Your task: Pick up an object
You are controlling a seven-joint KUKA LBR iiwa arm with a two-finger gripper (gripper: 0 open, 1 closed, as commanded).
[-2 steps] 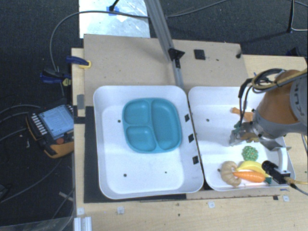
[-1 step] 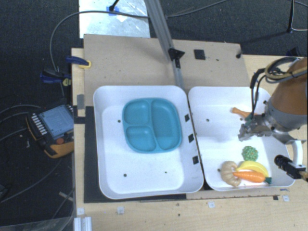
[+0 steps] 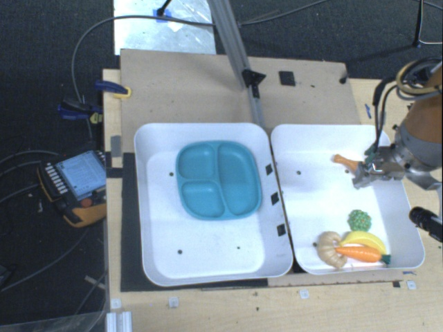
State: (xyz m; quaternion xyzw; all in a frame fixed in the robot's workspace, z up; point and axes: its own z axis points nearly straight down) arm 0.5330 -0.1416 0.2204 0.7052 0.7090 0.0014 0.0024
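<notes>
From the camera view, the task looks to be in its early part: nothing is lifted yet. The tool (image 3: 365,175) sits low inside the right bin (image 3: 304,254), near that bin's far right wall, with the grey arm (image 3: 422,140) entering from the right. Whether the tool is open or closed, and whether it has hold of anything, cannot be told at this angle.

Just beside the tool, on its left, lies a small orange piece (image 3: 344,161), resting on the bin floor toward the far side. It is slim and short, and appears to touch or nearly touch the tool's tip; which of the two cannot be made out. This is probably the thing the tool is going for, so closing on it and raising it remain to be done.

At the near right corner of the same bin sits a cluster of toy foods: a green broccoli (image 3: 358,220), a yellow banana (image 3: 367,240), a carrot (image 3: 360,253) and a beige peanut-like piece (image 3: 331,248), packed together and touching. They lie well apart from the tool.

The left bin (image 3: 159,254) holds a blue plate (image 3: 219,179) with three compartments, far from the tool.
</notes>
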